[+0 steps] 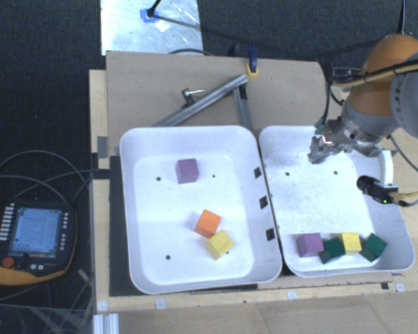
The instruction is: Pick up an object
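Along the right bin's (404, 256) near wall, well below the tool (320, 148), sit a purple block (309, 243), two green blocks (331, 250) and a yellow block (351, 241). Left of the tool, the other bin (136, 186) holds purple, orange and yellow blocks.

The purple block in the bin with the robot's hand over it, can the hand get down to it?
Probably yes. The gripper hangs over the far end of the right bin, and the purple block sits at the near end. Bare bin floor lies between them. A dark green block touches its right side, so gripping may be tight.
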### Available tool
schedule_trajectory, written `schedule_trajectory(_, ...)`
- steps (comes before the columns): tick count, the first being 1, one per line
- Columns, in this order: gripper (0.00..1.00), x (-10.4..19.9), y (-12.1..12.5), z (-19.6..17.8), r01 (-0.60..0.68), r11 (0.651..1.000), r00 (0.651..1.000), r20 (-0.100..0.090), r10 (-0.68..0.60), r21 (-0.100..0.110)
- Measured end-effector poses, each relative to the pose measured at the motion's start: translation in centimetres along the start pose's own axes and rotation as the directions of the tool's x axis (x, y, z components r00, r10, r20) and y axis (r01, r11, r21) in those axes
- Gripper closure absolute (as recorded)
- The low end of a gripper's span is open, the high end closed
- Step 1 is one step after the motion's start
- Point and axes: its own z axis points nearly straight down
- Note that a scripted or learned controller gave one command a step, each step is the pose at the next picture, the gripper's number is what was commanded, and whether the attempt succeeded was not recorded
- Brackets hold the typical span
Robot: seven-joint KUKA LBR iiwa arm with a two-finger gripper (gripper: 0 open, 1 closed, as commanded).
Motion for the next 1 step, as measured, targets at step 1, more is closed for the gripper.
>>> schedule_trajectory(1,1.0,0.58,0.09,-6.35,0.003,1.0,1.0,0.0,-0.003,-0.002)
